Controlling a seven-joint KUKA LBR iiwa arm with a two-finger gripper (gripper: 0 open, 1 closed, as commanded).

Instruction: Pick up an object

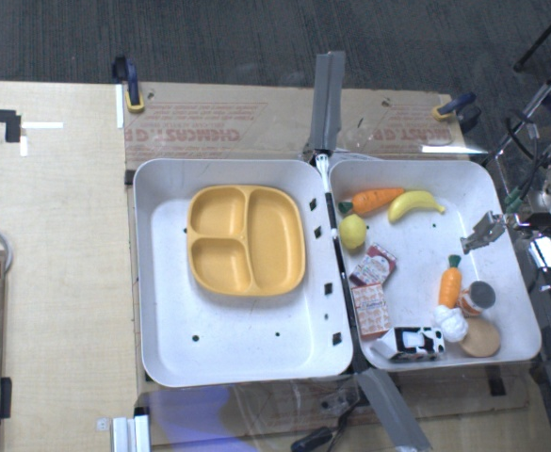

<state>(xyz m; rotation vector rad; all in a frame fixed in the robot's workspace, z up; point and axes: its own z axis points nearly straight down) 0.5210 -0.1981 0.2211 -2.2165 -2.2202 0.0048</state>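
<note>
While the left bin [162, 328] carries a yellow divided plate [247, 239], every candidate object lies in the right bin [501, 196]: lemon [352, 232], large carrot [377, 199], banana [413, 203], two packets, a black-and-white toy [416, 343] and a small carrot [450, 285]. At that bin's right wall the gripper [483, 232] hangs; whether it is spread or closed cannot be told. The small carrot is judged nearest, lying below-left of the gripper, long axis nearly upright in view.
</note>
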